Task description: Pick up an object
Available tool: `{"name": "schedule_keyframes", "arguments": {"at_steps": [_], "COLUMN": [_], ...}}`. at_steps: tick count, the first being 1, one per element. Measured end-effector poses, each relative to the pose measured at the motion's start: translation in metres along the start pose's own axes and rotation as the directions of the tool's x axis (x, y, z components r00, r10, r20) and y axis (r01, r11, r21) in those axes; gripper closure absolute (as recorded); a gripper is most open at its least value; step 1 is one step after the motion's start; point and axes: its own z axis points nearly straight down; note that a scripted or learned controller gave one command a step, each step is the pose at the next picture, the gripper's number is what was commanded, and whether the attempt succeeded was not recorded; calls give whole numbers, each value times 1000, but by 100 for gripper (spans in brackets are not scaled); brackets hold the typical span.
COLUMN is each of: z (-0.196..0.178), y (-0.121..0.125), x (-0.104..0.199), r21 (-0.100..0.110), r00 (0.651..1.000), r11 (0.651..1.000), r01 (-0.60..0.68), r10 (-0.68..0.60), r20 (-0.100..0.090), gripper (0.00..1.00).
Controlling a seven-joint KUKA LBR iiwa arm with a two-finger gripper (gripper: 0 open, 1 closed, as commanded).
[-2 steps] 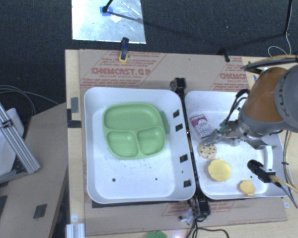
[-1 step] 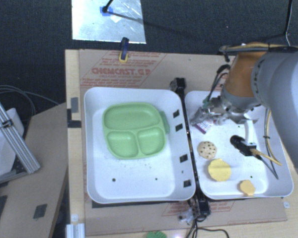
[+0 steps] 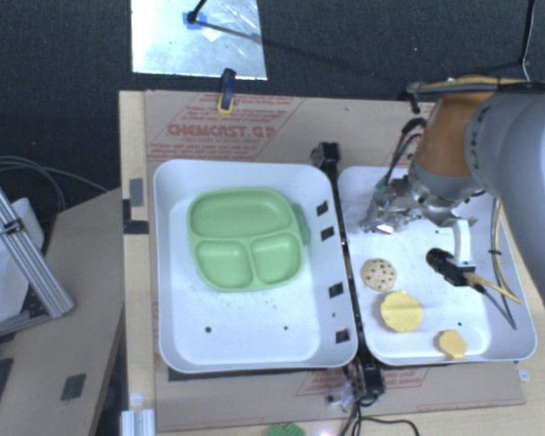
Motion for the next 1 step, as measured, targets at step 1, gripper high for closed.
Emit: {"name": "schedule_keyframes", "arguments": {"at_steps": [1], "z": [-95], "y": [-19], "x": [46], "r21": [-10], "r00": [1000], "r11": [1000], "r01": [5], "r10": [-5], "r20": [-1], "gripper": [100]}}
